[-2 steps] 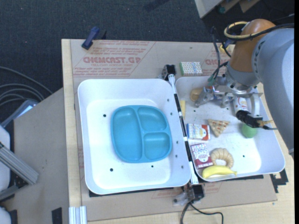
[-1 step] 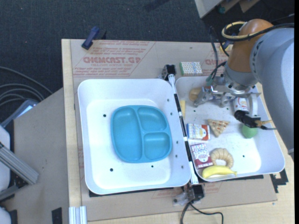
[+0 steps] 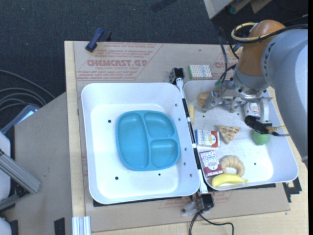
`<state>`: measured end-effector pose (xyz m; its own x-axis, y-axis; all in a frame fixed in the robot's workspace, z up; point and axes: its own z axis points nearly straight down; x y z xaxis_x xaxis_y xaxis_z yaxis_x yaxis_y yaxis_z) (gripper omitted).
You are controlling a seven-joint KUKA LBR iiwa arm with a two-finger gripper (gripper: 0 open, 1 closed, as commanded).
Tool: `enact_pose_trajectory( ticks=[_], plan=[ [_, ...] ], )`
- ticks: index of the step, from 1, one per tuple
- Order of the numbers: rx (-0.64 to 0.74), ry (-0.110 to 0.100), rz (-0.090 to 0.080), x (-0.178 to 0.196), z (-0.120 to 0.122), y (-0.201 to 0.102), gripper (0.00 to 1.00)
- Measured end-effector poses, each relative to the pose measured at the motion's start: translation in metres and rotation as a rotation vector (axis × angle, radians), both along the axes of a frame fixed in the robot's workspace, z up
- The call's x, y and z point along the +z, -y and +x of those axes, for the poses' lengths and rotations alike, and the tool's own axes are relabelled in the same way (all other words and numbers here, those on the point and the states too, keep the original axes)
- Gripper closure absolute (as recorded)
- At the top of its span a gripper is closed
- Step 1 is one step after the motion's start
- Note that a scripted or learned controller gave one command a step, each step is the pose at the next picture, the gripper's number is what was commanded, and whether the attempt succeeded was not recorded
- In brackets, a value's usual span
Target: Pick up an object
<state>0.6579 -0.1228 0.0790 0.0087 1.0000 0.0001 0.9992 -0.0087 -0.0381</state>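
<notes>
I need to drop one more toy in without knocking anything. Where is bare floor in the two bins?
Left bin: bare white floor all around the blue tray, widest along its left and near edges. Right bin: crowded; a bare patch at the near right, between the green ball and the croissant. The arm covers the far end.

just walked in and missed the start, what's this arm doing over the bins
A grey KUKA arm reaches in from the right, its gripper low over the far end of the right bin. That bin holds toy food: a banana, a croissant, a waffle wedge, a green piece and two small cartons. No item is visibly gripped. The left bin holds a blue divided plate.
</notes>
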Motion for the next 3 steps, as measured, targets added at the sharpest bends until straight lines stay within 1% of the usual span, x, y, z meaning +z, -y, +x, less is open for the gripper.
enact_pose_trajectory(
  ticks=[1,2,3],
  plan=[
    [0.007,0.01,0.007,0.001,0.003,0.035,0.0],
    [0.019,0.012,0.024,0.002,0.006,0.057,0.0],
    [0.025,0.01,0.033,0.002,0.007,0.06,0.0]
  ],
)
